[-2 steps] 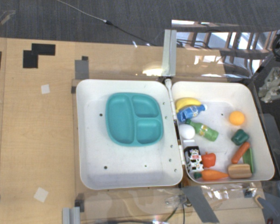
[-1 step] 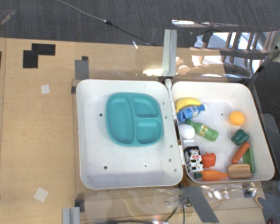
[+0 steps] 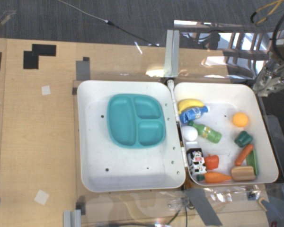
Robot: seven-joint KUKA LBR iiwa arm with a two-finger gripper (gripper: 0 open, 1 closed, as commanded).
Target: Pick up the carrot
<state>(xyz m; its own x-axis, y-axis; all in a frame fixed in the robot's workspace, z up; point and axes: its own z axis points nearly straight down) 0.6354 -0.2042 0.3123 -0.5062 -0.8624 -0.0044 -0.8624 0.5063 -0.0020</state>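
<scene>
An orange carrot [image 3: 217, 177] lies on its side along the front wall of the right bin [image 3: 227, 96], its tip pointing right. A second orange-red tapered piece [image 3: 244, 154] lies at a slant near the bin's right wall, beside a dark green stick [image 3: 252, 163]. Nothing touches either piece from above.
Also in the right bin are a banana [image 3: 190, 104], a blue packet [image 3: 195, 113], a green bottle [image 3: 206, 132], a white egg [image 3: 189, 134], an orange [image 3: 240, 120], a green pepper [image 3: 243, 138], a cow-patterned carton [image 3: 196, 161], a red piece [image 3: 211, 162] and a brown loaf [image 3: 243, 173]. The left bin [image 3: 92, 141] holds a teal divided plate [image 3: 135, 120].
</scene>
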